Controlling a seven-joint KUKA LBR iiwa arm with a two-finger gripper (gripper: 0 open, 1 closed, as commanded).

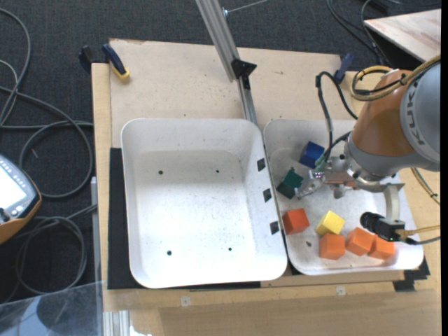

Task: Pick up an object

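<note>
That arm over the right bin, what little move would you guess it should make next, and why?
Probably a short drop toward the green block. The tool hangs beside it, the blue block lies just behind, and nothing shows between its tips, so no object looks picked up yet.

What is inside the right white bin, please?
The right bin holds a blue block, a green block, a yellow block and four orange blocks. The arm covers part of its floor.
</note>
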